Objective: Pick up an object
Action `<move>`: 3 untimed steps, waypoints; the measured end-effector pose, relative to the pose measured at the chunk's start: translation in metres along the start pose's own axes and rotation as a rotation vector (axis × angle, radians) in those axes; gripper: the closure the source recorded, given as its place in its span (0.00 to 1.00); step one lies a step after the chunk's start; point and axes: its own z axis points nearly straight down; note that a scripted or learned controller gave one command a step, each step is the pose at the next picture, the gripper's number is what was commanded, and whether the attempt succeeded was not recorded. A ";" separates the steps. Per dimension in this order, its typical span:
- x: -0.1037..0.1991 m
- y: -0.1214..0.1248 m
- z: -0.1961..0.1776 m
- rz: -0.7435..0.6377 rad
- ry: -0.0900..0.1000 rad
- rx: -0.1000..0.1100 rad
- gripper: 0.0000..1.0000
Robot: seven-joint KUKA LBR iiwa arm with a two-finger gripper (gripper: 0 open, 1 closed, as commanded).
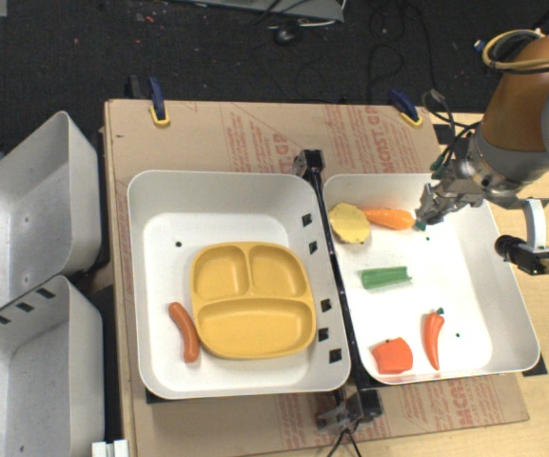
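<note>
Orange-brown toy sausage (184,331) lay at the left bin's (150,198) front, beside the yellow plastic divided plate (253,299). Over in the right bin (502,284): a yellow lumpy toy (349,223), an orange carrot (389,219), a green flat stick (385,276), an orange block (392,355) and a red chili (432,338). The dark two-finger gripper (430,212) hovered just beside the carrot's right tip; how far open, I couldn't tell. Nothing lifted, so the pick looked still ahead.

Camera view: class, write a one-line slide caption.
Gripper hovers beside the carrot in the right bin; yellow plate lies in the left bin.
</note>
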 end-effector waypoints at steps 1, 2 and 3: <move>0.003 -0.004 -0.062 -0.005 0.000 -0.001 1.00; 0.003 -0.002 -0.092 -0.005 0.001 0.002 1.00; 0.057 -0.010 -0.083 -0.009 0.004 0.010 1.00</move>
